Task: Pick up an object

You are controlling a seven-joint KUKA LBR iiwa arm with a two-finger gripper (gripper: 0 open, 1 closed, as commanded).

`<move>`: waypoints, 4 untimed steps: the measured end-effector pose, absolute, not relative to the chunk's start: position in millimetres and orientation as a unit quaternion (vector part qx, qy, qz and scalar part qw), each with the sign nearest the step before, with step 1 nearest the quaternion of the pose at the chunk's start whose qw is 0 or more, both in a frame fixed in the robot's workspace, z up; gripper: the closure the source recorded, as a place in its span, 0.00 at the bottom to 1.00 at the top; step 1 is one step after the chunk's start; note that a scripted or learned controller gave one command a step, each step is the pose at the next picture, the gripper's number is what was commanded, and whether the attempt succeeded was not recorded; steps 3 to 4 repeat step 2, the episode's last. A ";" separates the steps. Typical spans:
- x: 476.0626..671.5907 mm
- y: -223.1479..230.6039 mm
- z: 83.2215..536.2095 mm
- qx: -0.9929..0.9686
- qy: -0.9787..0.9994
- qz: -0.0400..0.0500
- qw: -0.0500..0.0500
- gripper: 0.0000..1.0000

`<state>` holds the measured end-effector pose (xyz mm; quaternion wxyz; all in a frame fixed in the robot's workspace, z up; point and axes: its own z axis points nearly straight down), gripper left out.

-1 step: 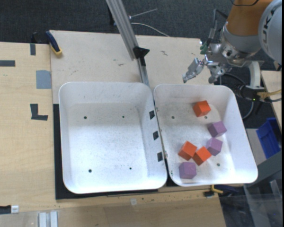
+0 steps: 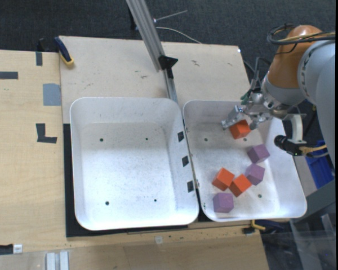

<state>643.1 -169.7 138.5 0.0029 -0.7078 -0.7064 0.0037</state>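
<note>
Tool (image 2: pixel 240 120) over orange block (image 2: pixel 240 130); grip unclear.

You've got two bins side by side: left bin (image 2: pixel 124 162), right bin (image 2: pixel 287 201). Right bin holds six blocks: one (image 2: pixel 240 130) at the gripper (image 2: pixel 240 118) toward the back, five clustered (image 2: pixel 239 181) nearer the front.

A wooden bench (image 2: pixel 22 167) with grey tape patches (image 2: pixel 52 94) bears a beige board (image 2: pixel 118 66), on which a blue-and-yellow clamp (image 2: pixel 63 52) lies at the far left corner and a slanted metal rail (image 2: pixel 146 30) crosses toward the two white bins (image 2: pixel 129 103).
</note>
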 end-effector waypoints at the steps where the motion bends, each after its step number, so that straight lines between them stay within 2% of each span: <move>1: 645.9 -167.0 154.2 -0.706 -0.708 0.001 0.000 1.00; 2: 645.9 -166.9 154.2 -0.706 -0.708 0.001 0.000 0.00; 4: 645.9 -166.9 154.2 -0.706 -0.708 0.001 0.000 0.00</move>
